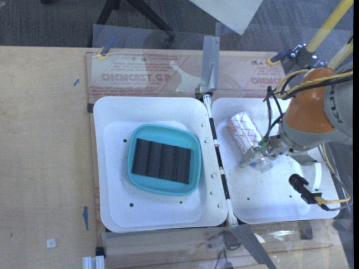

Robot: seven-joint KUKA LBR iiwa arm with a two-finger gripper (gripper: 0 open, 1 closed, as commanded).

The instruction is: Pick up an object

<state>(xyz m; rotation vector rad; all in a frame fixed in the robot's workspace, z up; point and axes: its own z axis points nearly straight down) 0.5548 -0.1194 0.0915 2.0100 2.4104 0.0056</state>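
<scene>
Claw (255, 158) of the grey arm with the orange band hangs low inside the right shallow white bin (269, 203), its tip just below and touching or nearly touching the lower end of a white paper-wrapped cylinder with a red zigzag pattern (244, 130). That cylinder lies up and left of the claw, long axis running upper-left to lower-right. Whether anything sits in the claw's grip I cannot tell. A teal tray of dark bars (164, 159) lies in the left bin, well apart.
</scene>
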